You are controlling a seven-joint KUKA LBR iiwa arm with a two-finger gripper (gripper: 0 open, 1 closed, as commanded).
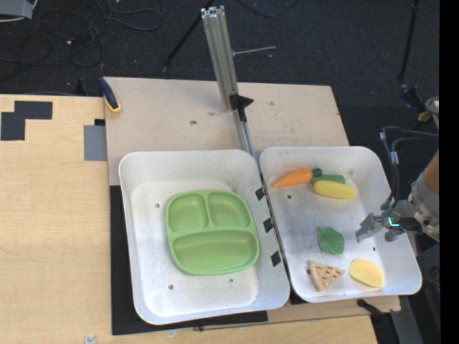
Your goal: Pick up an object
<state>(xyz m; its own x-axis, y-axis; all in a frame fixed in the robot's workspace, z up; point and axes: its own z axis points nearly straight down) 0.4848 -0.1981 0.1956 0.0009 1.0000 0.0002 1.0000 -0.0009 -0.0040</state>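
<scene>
The right bin (301, 167) holds an orange carrot (292, 178), a yellow corn cob (334, 188), a green leafy piece (330, 240), a pizza slice (325, 274) and a yellow lemon-like piece (366, 272). My gripper (378, 229) hovers at the bin's right side, to the right of the green piece and above the yellow piece. Its fingers look spread, with nothing between them.
The left bin (140, 192) carries a green divided plate (212, 231). A metal post (221, 56) rises behind the bins. Black clips (267, 224) sit along the seam between the two bins. A wooden bench top lies to the left.
</scene>
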